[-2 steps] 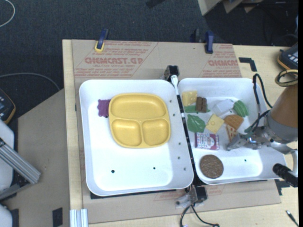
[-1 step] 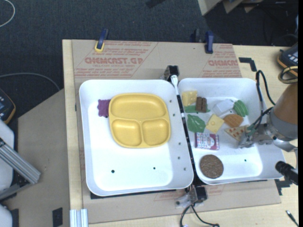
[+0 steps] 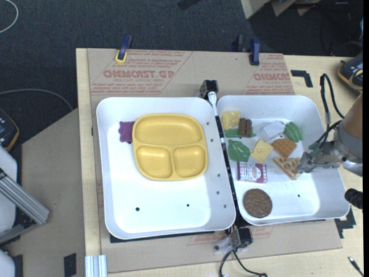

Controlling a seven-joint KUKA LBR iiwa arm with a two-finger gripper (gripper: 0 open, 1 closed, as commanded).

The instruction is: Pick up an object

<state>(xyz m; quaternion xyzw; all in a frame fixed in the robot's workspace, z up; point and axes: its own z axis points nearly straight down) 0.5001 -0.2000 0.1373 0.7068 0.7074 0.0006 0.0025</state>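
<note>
Nearest, a brown cookie (image 3: 257, 202) lies in the right bin (image 3: 308, 203) — gripper (image 3: 305, 164) beside a waffle piece (image 3: 287, 166), finger state unclear.

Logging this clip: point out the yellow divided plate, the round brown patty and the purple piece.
Yellow divided plate (image 3: 169, 130), camera view, large top compartment.
Round brown patty (image 3: 257, 202), camera view, centre.
Purple piece (image 3: 125, 131), camera view, visible part left of plate.
</note>
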